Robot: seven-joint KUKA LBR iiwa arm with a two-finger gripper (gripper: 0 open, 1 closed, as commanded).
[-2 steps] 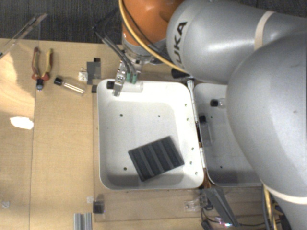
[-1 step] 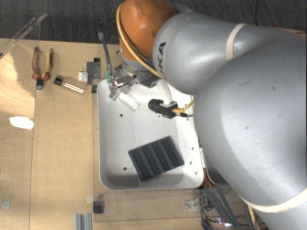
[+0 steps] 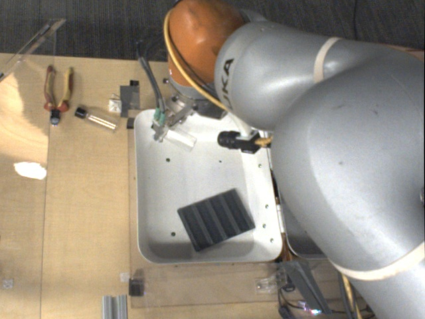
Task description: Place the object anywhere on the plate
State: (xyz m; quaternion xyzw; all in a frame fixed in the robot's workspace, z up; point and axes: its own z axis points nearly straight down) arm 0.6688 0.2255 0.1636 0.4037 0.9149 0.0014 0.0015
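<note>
A black ribbed plate (image 3: 216, 219) lies tilted on the floor of the left white bin (image 3: 149, 198), toward its near right corner. My gripper (image 3: 161, 126) hangs over the bin's far left corner, under the orange band and the grey wrist. A small clear, pale object (image 3: 181, 137) sits right at the gripper's tip, just above the bin floor. Whether it is held or lying on the floor cannot be made out. The gripper stands well apart from the plate, toward the far side.
The bulky grey arm (image 3: 332, 145) covers the right side and most of the right bin (image 3: 299, 246). On the wooden bench to the left lie red-handled pliers (image 3: 58, 88), a small clear tube (image 3: 98, 118), a black bracket (image 3: 130, 97) and a white scrap (image 3: 30, 171).
</note>
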